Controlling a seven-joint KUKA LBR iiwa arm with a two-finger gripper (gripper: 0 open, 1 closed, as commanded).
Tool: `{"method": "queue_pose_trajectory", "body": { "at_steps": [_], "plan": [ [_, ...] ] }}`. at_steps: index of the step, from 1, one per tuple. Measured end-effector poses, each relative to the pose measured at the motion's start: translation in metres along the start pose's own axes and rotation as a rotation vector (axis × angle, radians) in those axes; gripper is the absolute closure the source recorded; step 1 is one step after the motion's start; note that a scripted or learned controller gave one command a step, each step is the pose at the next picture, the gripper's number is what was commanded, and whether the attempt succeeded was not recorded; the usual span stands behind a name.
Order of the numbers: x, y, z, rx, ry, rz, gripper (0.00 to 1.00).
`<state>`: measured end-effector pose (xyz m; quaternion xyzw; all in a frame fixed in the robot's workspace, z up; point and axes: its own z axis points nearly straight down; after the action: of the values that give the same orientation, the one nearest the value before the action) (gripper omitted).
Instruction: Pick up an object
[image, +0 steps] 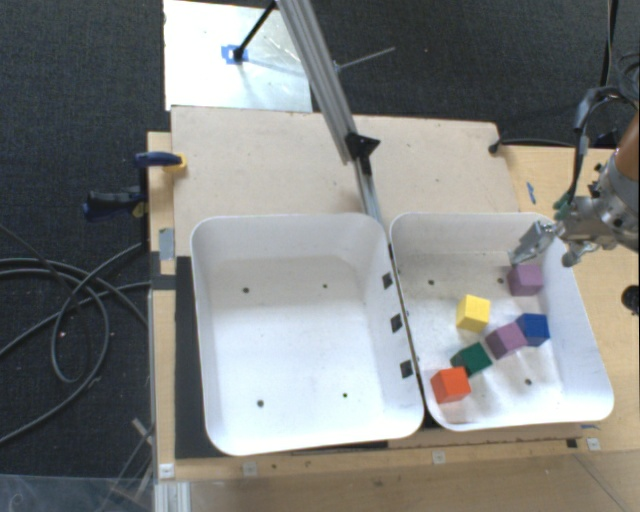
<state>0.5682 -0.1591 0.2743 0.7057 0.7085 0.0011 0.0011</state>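
There are 2 white bins on the bench (300, 160), side by side, and 6 blocks, all of them in the right bin (440, 250): 2 purple, 1 yellow, 1 blue, 1 green and 1 orange. The left bin (290, 330) shows only its white floor with a few dark dots. In the right bin, 1 purple block (526, 279) lies far and to the right, close to the bin's right wall. The yellow block (473, 312) sits nearer and to its left, apart from it. The other purple block (506, 338) touches the blue block (533, 327) on its right and the green block (470, 357) on its near left; the orange block (451, 384) lies just beside the green one, nearest of all. The gripper (549, 243) hangs at the right bin's far right corner, just above and to the right of the far purple block; its 2 fingers stand apart, with nothing between them. The arm (615, 205) comes in from the right edge. A grey pole (330, 90) slants down from the far side to the gap between the 2 bins. Black cables (70, 300) lie on the dark floor to the left, and a blue clamp (120, 200) grips the bench's left edge.
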Motion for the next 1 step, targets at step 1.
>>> {"method": "queue_pose_trajectory", "body": {
  "at_steps": [1],
  "plan": [
    [0.0079, 0.0256, 0.134, 0.007, 0.001, -0.002, 0.0]
  ]
}}
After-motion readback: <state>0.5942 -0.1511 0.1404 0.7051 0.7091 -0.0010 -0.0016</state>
